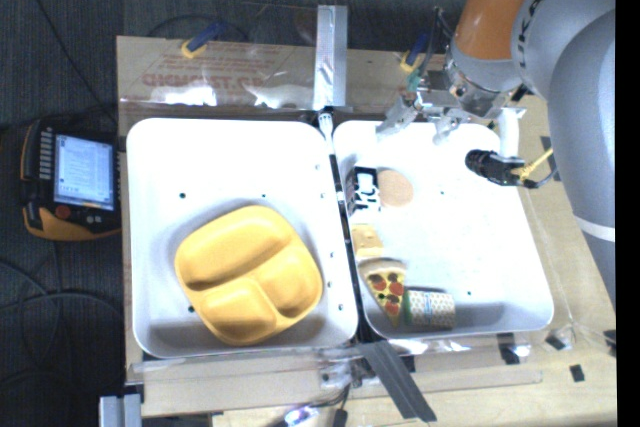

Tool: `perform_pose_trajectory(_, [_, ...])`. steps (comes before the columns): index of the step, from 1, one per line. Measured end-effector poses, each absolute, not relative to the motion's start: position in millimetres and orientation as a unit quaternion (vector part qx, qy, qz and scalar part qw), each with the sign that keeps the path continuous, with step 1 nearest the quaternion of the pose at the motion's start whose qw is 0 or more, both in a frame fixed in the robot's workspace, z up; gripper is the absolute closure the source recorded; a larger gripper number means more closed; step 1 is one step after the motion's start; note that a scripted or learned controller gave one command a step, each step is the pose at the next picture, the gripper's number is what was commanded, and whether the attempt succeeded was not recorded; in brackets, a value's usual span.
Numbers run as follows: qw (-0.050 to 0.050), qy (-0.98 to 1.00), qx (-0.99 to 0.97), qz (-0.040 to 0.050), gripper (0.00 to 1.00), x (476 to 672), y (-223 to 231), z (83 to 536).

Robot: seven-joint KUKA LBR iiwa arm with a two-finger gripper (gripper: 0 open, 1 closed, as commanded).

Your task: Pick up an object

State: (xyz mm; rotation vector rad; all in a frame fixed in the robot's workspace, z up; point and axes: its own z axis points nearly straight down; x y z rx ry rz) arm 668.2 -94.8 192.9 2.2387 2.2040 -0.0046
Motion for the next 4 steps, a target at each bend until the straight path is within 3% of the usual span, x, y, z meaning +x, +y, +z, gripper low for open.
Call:
perform_pose_trajectory(1, [0.0,0.689,0.725,-0.0026,0.0,667.8,-106,152])
perform_pose_trajectory(2, [0.015,0.752,0.659,0.0089,0.0,674.8,-105,122])
perform_pose_trajectory(3, [0.004,0.739,0.673,0.0011,0.0,635.4,-153,89])
perform_pose_trajectory(4, [0.004,0.756,0.654,0.0019,0.0,602.1,-99,90])
